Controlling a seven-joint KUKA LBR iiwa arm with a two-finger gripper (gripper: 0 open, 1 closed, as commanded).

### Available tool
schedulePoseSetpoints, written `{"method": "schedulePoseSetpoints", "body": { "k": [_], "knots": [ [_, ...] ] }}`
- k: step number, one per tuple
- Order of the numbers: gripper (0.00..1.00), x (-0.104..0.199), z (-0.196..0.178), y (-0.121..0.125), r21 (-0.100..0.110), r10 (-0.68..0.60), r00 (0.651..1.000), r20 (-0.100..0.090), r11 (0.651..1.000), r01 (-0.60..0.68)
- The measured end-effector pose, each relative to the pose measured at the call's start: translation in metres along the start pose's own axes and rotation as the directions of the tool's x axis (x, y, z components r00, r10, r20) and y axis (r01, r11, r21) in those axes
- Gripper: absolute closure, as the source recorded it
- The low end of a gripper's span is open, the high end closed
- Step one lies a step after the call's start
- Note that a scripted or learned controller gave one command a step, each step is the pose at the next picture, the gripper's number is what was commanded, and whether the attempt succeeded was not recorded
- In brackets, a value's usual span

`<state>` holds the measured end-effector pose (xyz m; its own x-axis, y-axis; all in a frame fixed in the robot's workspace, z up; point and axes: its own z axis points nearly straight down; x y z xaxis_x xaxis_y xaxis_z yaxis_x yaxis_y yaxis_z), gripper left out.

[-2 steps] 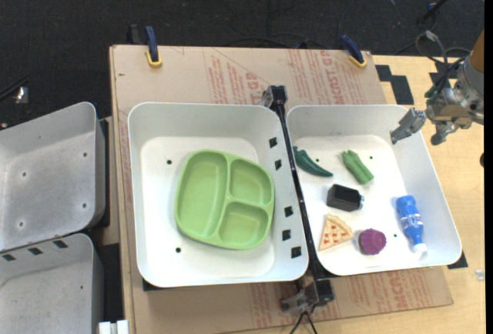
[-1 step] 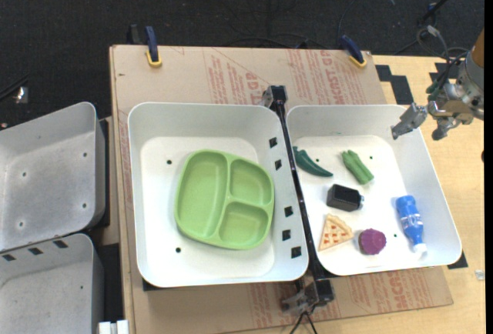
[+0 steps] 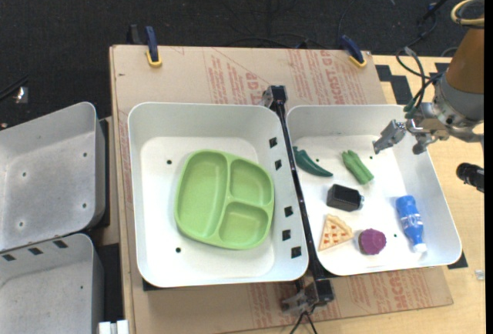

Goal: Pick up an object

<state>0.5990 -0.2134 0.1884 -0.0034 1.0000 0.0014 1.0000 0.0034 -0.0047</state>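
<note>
The right bin point(image 3: 308, 121) holds several small objects: a dark green pepper point(image 3: 312, 162), a light green pickle-like piece point(image 3: 357, 167), a black block point(image 3: 344, 197), a pizza slice toy point(image 3: 334, 233), a purple lump point(image 3: 372, 241) and a blue bottle point(image 3: 410, 222). My gripper point(image 3: 402, 141) hovers over the bin's upper right part, above and to the right of the light green piece. Its fingers are spread open with nothing between them. The blue bottle lies well below it.
The left bin point(image 3: 146, 171) carries a light green divided plate point(image 3: 225, 199). A black divider point(image 3: 291, 178) runs between the two bins. Two more white trays point(image 3: 46, 171) lie off the bench on the left. Clamps sit at the board's far edge.
</note>
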Motion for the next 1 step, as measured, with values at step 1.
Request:
{"method": "schedulePoseSetpoints", "body": {
  "k": [1],
  "knots": [
    [0.00, -0.0057, 0.0451, -0.0031, -0.003, 0.004, 1.000, 0.001, 1.000, -0.004]
  ]
}}
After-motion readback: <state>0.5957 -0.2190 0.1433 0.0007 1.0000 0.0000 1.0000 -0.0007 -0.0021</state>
